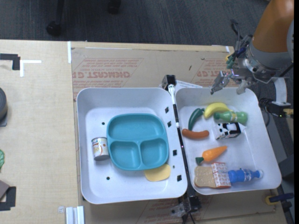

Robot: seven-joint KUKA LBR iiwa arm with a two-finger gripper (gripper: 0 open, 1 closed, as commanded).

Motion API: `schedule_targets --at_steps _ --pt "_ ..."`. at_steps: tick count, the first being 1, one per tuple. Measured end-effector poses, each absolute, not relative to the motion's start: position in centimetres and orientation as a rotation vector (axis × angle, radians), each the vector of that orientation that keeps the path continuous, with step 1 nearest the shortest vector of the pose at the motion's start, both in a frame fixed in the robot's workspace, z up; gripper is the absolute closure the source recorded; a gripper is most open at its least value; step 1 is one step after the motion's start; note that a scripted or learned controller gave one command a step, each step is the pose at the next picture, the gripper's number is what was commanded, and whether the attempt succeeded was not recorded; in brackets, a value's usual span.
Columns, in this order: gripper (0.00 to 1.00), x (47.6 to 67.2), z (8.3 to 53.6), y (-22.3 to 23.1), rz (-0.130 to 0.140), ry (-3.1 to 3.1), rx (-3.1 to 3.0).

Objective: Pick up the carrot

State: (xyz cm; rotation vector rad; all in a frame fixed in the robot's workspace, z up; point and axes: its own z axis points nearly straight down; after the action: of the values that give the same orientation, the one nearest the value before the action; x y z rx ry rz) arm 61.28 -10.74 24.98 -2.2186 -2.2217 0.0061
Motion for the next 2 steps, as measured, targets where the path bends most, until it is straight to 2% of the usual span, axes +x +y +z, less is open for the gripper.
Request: schedule_targets --at_steps 1,2 --pt "0.00 56.3 19.4 -8.6 0.006 -2.251 -2.188" --pt "0.00 47.7 11.4 -11.7 0.005 -1.806 -2.565"
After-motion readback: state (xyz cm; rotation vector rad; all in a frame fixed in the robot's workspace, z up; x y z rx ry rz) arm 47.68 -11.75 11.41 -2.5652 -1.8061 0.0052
